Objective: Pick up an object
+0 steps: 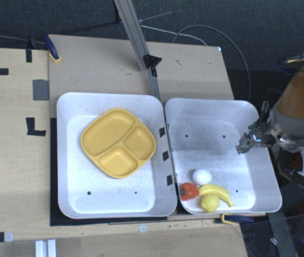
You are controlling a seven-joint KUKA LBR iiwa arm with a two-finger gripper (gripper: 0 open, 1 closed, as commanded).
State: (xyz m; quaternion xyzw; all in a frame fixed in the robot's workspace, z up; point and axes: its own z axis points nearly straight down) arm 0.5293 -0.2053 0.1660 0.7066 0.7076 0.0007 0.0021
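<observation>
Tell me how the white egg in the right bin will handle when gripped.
The egg looks smooth and rounded, so it may slip from the fingers or roll. It lies beside the tomato and banana, which could block a clean grip.

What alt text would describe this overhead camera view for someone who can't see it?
A robot gripper hangs over the right white bin, whose near corner holds a white ball, a red item, a banana and a lemon. The left bin holds a yellow divided plate.

- My arm (294, 108) is grey with a rounded orange band above its wrist.
- Its gripper (246, 144) is dull metal-grey, with dark fittings.
</observation>
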